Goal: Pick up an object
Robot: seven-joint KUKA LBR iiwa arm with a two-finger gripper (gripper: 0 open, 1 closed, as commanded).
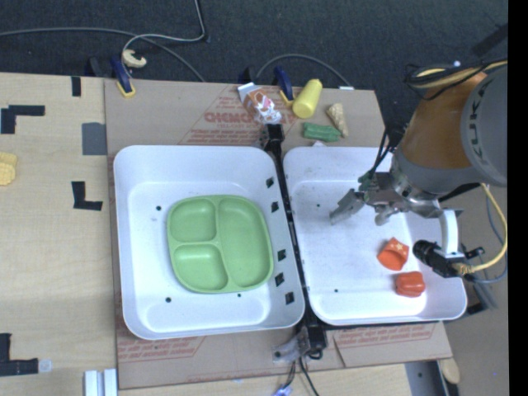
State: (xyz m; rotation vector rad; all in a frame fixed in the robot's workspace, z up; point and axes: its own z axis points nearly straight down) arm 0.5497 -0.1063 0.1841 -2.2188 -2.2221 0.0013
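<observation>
Camera view: gripper [360, 210] open, empty, over right bin [318, 304]; orange object [393, 254] just below-right, second orange piece [409, 284] beyond it

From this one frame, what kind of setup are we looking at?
Probably a robot grasping test bench in a lab. Two white bins sit side by side on a cardboard-covered bench, toy-like props include a green divided plate and orange pieces, and cables trail over dark carpet.
</observation>
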